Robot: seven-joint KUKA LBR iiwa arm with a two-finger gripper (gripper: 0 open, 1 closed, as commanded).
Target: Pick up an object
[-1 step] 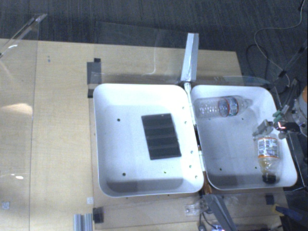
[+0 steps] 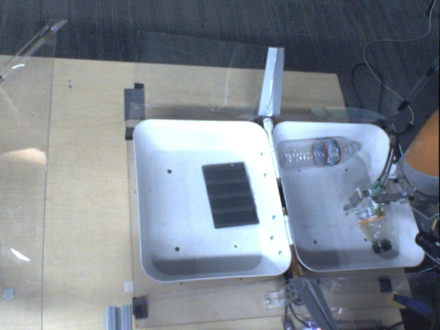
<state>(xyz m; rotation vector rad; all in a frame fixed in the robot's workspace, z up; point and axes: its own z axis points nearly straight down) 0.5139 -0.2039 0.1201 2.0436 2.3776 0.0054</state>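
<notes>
A clear plastic bottle with a blue label point(image 2: 317, 152) lies on its side at the far end of the right bin point(image 2: 309, 253). A smaller clear bottle with a black cap and an orange band point(image 2: 376, 231) lies near that bin's right wall. My gripper point(image 2: 364, 202) hangs just over the small bottle's upper end, reaching in from the right under the arm's orange band point(image 2: 423, 150). A flat black ribbed rectangle point(image 2: 229, 194) lies in the middle of the left bin point(image 2: 158, 253).
A grey metal post point(image 2: 271, 81) stands behind the seam between the bins. Cables point(image 2: 392, 60) run along the right side, and brackets and clear clutter point(image 2: 302, 301) sit at the bench's front edge.
</notes>
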